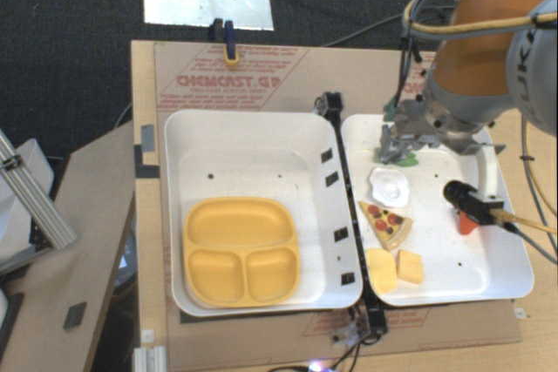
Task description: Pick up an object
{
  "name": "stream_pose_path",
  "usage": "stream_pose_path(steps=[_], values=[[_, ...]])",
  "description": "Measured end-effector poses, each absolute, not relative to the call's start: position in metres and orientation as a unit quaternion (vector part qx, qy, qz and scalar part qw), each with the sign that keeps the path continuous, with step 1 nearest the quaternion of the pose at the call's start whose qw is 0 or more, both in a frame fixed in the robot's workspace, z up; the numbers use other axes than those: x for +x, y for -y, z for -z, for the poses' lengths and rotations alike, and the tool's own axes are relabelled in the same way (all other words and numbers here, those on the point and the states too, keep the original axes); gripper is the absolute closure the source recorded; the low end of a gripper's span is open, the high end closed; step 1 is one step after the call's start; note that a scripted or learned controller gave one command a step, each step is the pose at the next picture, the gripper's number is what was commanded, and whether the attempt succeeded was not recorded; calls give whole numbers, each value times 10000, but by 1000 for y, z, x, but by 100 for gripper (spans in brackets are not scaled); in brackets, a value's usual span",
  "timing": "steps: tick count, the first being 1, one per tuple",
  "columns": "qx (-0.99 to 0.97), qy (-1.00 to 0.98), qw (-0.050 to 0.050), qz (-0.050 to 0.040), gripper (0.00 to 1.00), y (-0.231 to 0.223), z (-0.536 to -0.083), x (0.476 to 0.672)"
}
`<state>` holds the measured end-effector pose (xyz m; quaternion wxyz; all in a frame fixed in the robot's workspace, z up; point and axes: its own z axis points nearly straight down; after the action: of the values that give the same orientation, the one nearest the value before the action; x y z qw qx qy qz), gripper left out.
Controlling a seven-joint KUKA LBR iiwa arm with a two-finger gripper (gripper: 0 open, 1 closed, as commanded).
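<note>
The grey arm (488, 57), with its orange band uppermost, reaches in from the right and bends steeply down so that its gripper (397, 151) hangs low near the back left corner of the right bin (514, 274).

Open floor behind yellow tray (242, 263)

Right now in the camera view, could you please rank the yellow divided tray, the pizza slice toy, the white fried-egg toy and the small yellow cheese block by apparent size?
1. Yellow divided plastic tray, by far the largest.
2. Triangular pizza slice toy and round white fried-egg toy: these two look much alike, so I will not rank them.
3. Small yellow cheese block, the smallest.
</note>
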<state>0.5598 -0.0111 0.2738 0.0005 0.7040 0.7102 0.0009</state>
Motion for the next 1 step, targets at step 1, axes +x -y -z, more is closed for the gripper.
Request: stream_pose_path(steps=[1], values=[[7045,-7097,7,-8,100,-32,-260,572]])
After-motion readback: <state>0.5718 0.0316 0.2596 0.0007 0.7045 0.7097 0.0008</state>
